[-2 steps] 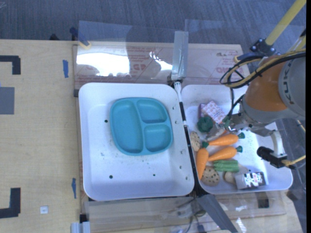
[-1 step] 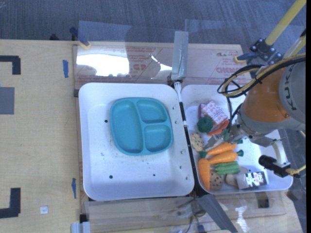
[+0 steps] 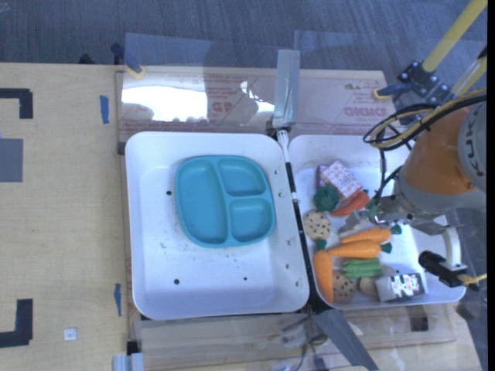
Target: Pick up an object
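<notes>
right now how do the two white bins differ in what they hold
The left bin holds one thing, a teal divided plate lying flat near its middle. The right bin holds a crowded heap of toy food: carrots, a cookie, a pink box. The arm reaches over the right bin, not the left bin. Both are shallow, white and set side by side.

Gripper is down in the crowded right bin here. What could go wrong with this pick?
1. The gripper sits among tightly packed toys: carrot, cookie and pink box. It may grab two or none.
2. The carrot looks smooth and tapered, so it could slip out.
3. Neighbours may get shoved against the right bin wall.
</notes>
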Controlling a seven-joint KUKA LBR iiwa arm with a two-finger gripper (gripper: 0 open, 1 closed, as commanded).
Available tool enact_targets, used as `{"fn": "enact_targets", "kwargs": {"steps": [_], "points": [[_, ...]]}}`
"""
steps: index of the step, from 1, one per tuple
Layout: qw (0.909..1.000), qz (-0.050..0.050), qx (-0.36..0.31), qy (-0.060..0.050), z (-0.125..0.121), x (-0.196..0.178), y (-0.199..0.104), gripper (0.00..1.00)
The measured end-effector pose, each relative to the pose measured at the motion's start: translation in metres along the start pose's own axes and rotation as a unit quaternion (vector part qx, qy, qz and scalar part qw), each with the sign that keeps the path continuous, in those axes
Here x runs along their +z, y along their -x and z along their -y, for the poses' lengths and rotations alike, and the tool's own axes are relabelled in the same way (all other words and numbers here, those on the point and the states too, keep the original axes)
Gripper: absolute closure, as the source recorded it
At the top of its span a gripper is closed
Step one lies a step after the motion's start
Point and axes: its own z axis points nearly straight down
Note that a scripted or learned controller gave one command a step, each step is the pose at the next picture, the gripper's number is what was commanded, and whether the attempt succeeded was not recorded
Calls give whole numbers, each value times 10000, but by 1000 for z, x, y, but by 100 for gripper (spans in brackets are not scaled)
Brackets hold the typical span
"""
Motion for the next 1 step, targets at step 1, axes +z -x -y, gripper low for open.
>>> {"fn": "enact_targets", "kwargs": {"steps": [1], "points": [[10000, 3, -43, -6, 23, -1, -18, 0]]}}
